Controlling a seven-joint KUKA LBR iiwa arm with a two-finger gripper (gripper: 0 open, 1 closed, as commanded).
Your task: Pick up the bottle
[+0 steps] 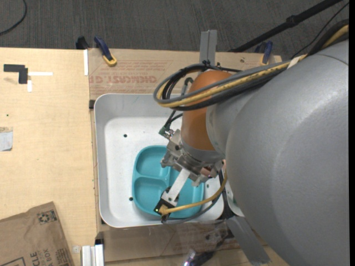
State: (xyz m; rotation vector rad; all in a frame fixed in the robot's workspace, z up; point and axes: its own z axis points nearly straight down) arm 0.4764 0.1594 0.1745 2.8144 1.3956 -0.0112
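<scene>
Overhead view of the worktop (44, 148), pale wood, with a white bin (105, 148) resting on a brown cardboard sheet (138, 73) printed in red. In the bin lies a teal divided tray (145, 183), set toward the lower wall and away from the left wall. Its two visible compartments, one above the other in the view and parted by a low ridge, show plain teal floor. The grey arm (288, 148), with its orange band (197, 110) and looped black and yellow cables (177, 87), enters from the right and covers the right part of the bin and of the tray. The claw (187, 165) hangs over the tray's right half, seen from above. Whether it is spread or pressed together cannot be told, and where the bottle lies cannot be told either. Two small dark dots (125, 136) mark the white bin floor to the left of the tray. Around the bin: a blue and yellow clamp (105, 51) at the upper left of the cardboard sheet, a second clamp (267, 51) at its upper right, a grey metal post (208, 43) between them, a black L-shaped mark (15, 71) beside a white strip (39, 73) at far left, and a flattened cardboard box (33, 237) with a recycling sign at the lower left. Dark carpet (111, 10) lies beyond the worktop's far edge. Open room is the white strip of bin floor along the left and upper walls
</scene>
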